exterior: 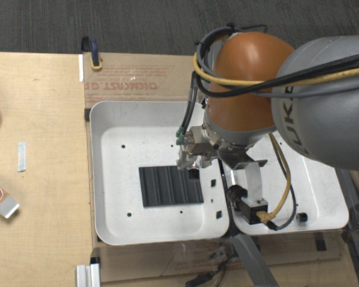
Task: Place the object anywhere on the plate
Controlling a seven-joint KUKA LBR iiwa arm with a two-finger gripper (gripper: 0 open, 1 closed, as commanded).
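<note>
Black ribbed plate (170, 185) lies in my left bin (107, 160), centre frame, long axis running left-right. My hand (190, 160) hovers at its upper-right corner; I cannot tell its opening or whether it carries the object.

Even, bright light (soft shadows)

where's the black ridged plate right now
The black ridged plate lies flat in the left white bin, toward its lower right part, just below and left of the gripper.
</note>
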